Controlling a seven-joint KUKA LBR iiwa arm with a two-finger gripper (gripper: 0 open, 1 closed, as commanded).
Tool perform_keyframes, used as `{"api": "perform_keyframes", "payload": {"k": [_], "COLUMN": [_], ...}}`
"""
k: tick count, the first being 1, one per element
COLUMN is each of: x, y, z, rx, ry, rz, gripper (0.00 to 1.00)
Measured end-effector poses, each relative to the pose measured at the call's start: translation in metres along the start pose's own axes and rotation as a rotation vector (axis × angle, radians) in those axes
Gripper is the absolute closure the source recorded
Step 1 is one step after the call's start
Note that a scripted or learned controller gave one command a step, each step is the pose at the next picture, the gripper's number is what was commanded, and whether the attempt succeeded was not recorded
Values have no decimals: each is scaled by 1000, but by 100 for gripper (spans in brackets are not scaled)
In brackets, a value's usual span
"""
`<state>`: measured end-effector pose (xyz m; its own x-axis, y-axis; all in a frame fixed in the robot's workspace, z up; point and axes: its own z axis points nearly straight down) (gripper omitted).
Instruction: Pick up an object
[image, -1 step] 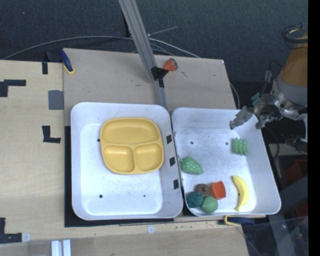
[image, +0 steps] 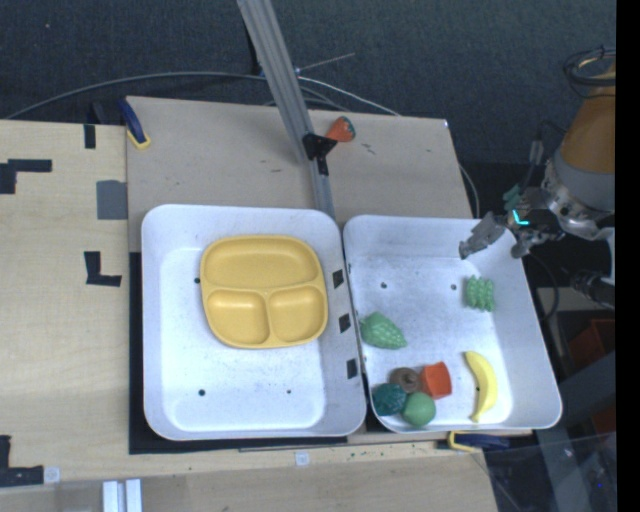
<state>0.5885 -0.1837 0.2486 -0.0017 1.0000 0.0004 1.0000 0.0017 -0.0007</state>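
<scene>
The gripper (image: 492, 240) hangs over the right bin's (image: 420, 250) far right corner, and its fingers look apart, with nothing between them. No object is picked yet.

The nearest candidate is the grapes (image: 480, 294), lying alone near the bin's right edge, just below the gripper. Being close to the wall, they are the risky choice — a finger coming down on that side could strike the rim or shove the bunch against it instead of closing round it. The banana (image: 483, 384), also by the right edge nearer the front, carries the same risk, and its curve may slip out of a pinch. The cluster at the front edge is worse: the donut (image: 405, 378), red block (image: 437, 380), dark green piece (image: 389, 400) and green ball (image: 420, 410) touch or nearly touch, so the fingers could wedge between them or lift two — or none. The leafy green (image: 382, 331) sits apart by the left wall.

Counted: two bins; in the left bin (image: 170, 330), one yellow tray (image: 265, 290) with three compartments; in the right bin, seven objects, one of each kind.
</scene>
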Motion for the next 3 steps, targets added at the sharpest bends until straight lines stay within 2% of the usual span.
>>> {"api": "perform_keyframes", "payload": {"k": [2,3], "x": [8,9], "y": [-10,-10], "z": [115,161], "rx": [8,0], "ry": [1,-2], "rz": [0,0], "gripper": [0,0]}}
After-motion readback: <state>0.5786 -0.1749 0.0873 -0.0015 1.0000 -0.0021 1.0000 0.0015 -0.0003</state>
